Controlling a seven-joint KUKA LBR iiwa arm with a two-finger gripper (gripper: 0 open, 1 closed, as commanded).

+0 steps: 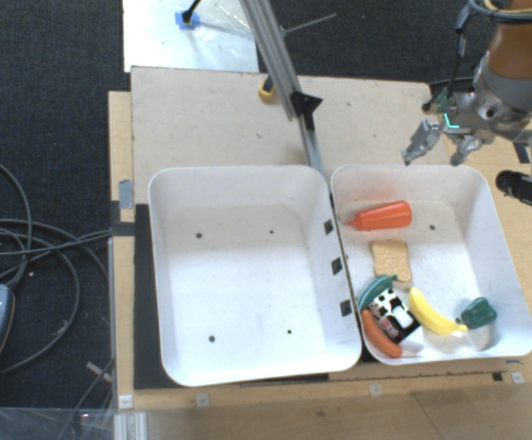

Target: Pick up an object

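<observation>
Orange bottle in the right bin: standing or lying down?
Lying down. The orange plastic bottle rests on its side on the floor of the right white bin, long axis running left-right, narrow end toward the divider.

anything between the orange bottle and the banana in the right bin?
Yes: the toast slice lies between the orange bottle and the banana, as the camera view shows.

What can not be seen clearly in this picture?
- The arm: camera view, cut off by the top and right edges.
- The black-and-white object: too small to identify, partly covered by the banana.
- Red item: hidden partly under that object.
</observation>
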